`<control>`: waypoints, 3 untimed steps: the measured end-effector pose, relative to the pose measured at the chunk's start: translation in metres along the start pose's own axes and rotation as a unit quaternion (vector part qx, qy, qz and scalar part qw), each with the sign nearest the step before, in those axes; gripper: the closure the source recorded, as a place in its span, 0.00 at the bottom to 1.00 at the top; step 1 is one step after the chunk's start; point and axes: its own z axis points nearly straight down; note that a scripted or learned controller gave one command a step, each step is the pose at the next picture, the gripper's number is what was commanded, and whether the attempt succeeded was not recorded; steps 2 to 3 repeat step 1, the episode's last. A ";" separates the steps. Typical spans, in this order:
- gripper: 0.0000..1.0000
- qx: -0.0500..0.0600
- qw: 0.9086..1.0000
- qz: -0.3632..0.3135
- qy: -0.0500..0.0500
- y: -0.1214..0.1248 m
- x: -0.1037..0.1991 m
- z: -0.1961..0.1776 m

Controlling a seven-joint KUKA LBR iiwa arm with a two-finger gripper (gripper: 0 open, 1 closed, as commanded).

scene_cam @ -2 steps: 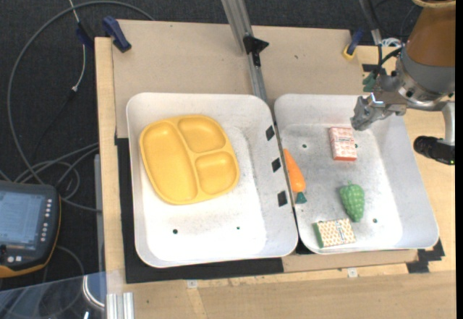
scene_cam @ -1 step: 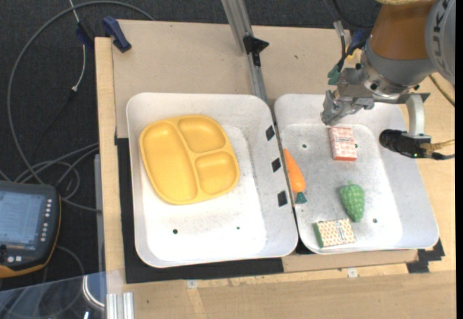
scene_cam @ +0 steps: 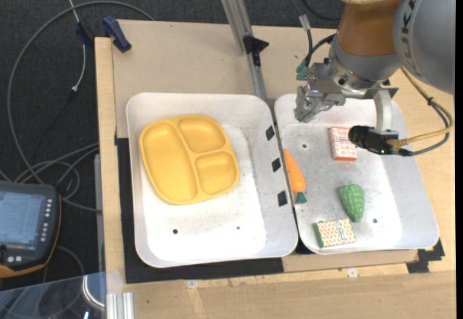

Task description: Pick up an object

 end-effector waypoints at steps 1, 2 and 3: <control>1.00 0.003 1.000 0.001 0.000 -0.006 0.056 0.010; 1.00 0.003 1.000 0.001 0.000 -0.006 0.056 0.010; 1.00 0.003 1.000 0.001 0.000 -0.006 0.056 0.010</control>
